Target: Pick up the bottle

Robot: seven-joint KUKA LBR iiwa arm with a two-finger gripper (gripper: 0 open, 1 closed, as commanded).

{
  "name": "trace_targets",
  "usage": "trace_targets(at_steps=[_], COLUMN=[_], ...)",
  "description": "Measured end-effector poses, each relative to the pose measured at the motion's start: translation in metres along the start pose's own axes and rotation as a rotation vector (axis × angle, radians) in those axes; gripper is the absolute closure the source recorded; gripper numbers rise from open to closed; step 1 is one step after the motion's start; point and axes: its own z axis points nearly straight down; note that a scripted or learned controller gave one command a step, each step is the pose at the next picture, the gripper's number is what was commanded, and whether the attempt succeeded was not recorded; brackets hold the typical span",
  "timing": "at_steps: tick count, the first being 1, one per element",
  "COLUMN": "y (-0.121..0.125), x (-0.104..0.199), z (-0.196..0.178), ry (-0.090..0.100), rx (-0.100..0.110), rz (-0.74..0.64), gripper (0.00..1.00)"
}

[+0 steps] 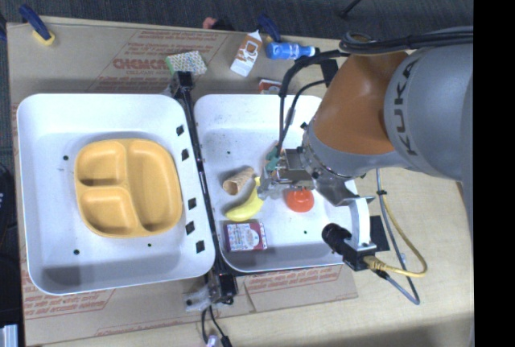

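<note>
I see the right bin (211, 121) crowded near the gripper (272, 174): banana (244, 207), cone (237, 180), red ball (300, 200), packet (245, 237). Its upper left floor lies open.

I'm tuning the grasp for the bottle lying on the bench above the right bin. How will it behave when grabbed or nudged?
The bottle lies on its side, so a nudge would probably roll it. It looks like small blue plastic, likely light and smooth, perhaps slippery. Lying outside the right bin, nothing walls it in.
</note>
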Motion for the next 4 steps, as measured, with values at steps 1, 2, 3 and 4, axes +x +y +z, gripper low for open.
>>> trace_targets(at_steps=[1,2,3,4], y=[0.001,0.001,0.002,0.002], x=[-0.07,-0.12,-0.142,-0.151], z=[-0.021,0.015,0.03,0.012], ry=[-0.001,0.0,0.001,0.0], rx=[-0.003,-0.001,-0.001,-0.004], rz=[0.055,0.2,-0.093,0.3], gripper=[1.0,1.0,1.0,1.0])
